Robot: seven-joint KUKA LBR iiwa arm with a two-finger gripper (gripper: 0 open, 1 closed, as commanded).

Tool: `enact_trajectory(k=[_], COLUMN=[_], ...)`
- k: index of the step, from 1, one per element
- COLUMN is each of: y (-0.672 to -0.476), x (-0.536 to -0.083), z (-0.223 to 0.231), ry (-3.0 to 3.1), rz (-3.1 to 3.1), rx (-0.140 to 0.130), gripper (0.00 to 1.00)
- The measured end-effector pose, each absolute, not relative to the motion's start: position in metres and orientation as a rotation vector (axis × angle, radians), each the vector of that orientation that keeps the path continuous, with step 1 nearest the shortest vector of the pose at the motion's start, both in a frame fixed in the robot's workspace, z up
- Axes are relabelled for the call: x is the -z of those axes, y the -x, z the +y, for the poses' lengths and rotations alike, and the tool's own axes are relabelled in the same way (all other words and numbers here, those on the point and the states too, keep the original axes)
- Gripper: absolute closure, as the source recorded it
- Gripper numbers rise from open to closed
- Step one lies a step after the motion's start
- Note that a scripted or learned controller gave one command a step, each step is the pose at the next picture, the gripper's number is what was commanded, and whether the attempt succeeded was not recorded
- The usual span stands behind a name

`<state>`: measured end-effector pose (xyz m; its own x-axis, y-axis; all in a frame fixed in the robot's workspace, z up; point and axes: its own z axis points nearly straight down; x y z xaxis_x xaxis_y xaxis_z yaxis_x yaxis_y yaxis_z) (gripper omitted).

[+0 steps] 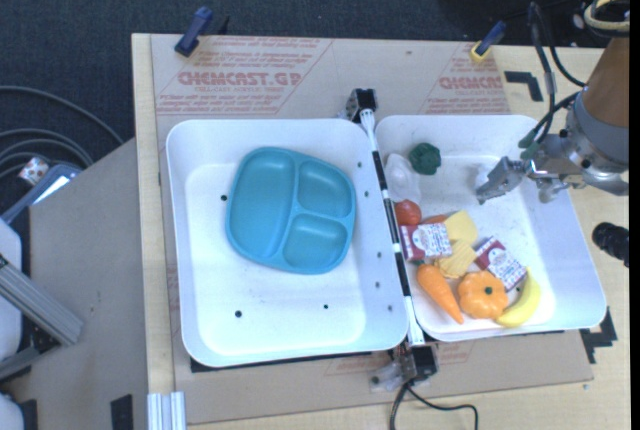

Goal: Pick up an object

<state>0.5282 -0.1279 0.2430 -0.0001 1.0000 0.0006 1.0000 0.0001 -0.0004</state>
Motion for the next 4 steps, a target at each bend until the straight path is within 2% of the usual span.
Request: enact_trajectory(k=[1,2,3,4], y=[-0.506,-0.547,-0.616,-0.617], x=[-0.106,-0.09,-0.085,-0.095], z=[-0.114,-0.132,-0.131,-0.131], ry=[2.223,2.227,2.221,2.221], rz=[-2.22,-2.23,-2.223,-2.225], rx=[0.001,0.011,0.001,0.001], gripper=[0.0,0.0,0.0,1.0])
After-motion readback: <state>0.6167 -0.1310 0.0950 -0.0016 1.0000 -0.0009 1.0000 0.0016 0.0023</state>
